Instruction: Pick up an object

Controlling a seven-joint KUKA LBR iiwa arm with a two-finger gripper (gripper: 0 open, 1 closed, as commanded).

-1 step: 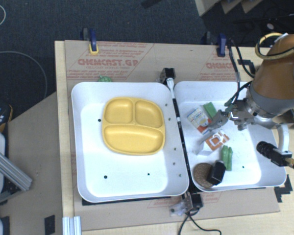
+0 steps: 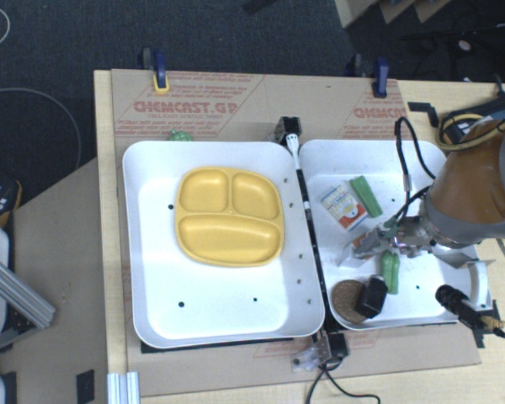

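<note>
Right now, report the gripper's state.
Gripper: low in the right bin, above the green marker; open or closed cannot be told.
</note>
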